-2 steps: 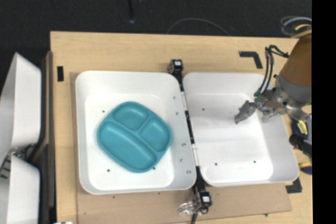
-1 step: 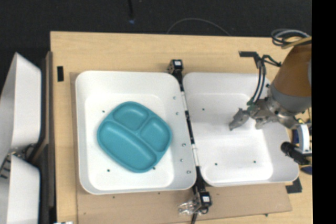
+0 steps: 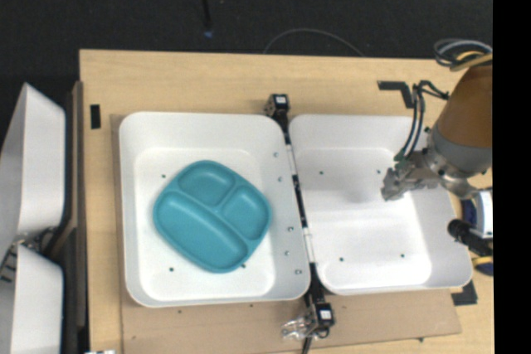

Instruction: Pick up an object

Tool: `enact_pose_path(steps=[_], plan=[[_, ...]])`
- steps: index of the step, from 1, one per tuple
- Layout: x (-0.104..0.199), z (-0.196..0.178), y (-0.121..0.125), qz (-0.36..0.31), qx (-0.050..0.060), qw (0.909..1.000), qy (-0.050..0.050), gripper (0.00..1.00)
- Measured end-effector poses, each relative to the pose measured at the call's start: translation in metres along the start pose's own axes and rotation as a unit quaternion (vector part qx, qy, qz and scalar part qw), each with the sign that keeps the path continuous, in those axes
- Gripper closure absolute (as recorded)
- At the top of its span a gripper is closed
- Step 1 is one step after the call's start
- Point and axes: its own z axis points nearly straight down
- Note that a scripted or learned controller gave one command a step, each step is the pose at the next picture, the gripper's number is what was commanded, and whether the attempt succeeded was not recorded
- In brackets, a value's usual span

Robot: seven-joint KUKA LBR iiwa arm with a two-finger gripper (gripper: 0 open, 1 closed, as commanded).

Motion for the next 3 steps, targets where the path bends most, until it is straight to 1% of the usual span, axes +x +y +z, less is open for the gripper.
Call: enact_pose_path(steps=[1,2,3], plan=[[-0.011,-0.052,0.0,0.0,-0.001,1.0,0.0,1.0],[-0.013,-0.088,0.002,-0.004,0.0,1.0,0.0,1.0],[0.042,-0.097,0.006,-0.006,0.0,1.0,0.001,1.0]])
